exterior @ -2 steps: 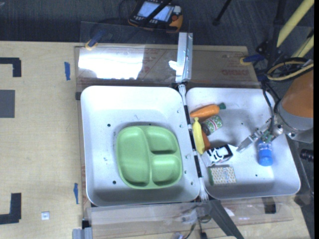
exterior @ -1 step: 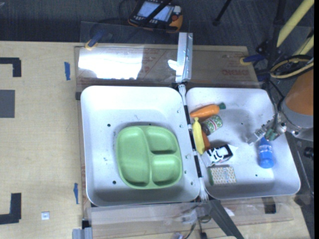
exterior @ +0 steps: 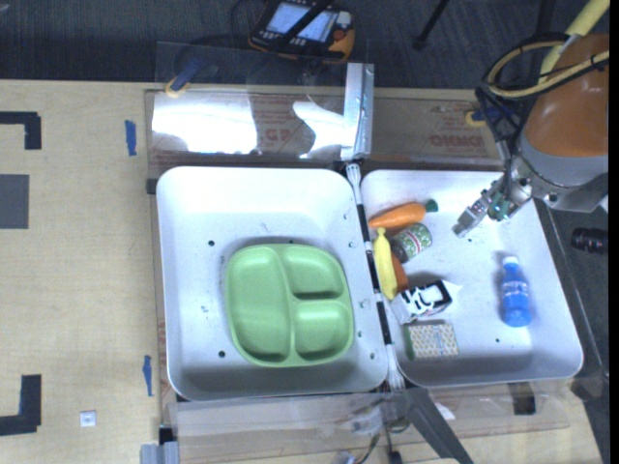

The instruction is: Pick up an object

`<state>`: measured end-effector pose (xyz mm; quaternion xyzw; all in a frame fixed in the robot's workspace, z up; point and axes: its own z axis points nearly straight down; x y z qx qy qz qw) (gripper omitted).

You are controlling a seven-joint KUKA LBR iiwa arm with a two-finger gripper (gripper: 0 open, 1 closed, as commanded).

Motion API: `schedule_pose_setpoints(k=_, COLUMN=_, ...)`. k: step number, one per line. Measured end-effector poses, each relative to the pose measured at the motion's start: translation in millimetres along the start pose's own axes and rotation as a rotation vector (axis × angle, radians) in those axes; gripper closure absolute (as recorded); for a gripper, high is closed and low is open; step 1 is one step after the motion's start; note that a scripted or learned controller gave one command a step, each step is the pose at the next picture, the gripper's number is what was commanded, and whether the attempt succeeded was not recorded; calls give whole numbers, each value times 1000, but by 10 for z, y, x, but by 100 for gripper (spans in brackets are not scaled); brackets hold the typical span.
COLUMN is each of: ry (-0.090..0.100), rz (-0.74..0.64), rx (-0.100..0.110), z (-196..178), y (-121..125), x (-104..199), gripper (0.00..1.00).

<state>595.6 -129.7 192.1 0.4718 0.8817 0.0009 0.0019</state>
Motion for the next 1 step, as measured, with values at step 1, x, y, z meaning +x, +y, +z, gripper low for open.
schedule_pose_setpoints(k=1, ry=-2, rz=142, rx=-1, z=-14, y=101, x=-290, gripper=100)
